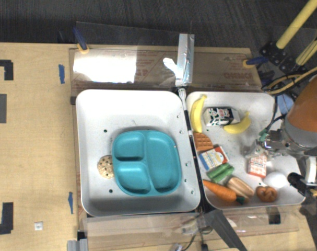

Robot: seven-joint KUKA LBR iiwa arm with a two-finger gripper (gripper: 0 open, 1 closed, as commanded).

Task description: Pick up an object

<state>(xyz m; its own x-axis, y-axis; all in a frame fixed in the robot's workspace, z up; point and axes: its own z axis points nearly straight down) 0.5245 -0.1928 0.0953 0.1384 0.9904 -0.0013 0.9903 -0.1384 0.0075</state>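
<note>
The right bin (262, 102) holds several toy foods: two yellow bananas (198, 114) (237, 125), a black-and-white carton (220, 116) between them, a red, white and blue carton (213, 156), a green vegetable (220, 172), an orange carrot (220, 191), a tan bread roll (239, 186), a white egg (276, 181), a reddish-brown fruit (266, 193) and a small red-and-white pack (257, 165). My gripper (267, 141) hangs low over the right side of this bin, just above the red-and-white pack. Nothing is visibly held between its fingers.
The left bin (90, 114) holds a teal divided plate (146, 161) with a cookie (105, 166) at its left edge. An orange-brown wafer (202, 140) lies by the divider between the bins. Yellow cables and a yellow pole (299, 17) stand at the back right.
</note>
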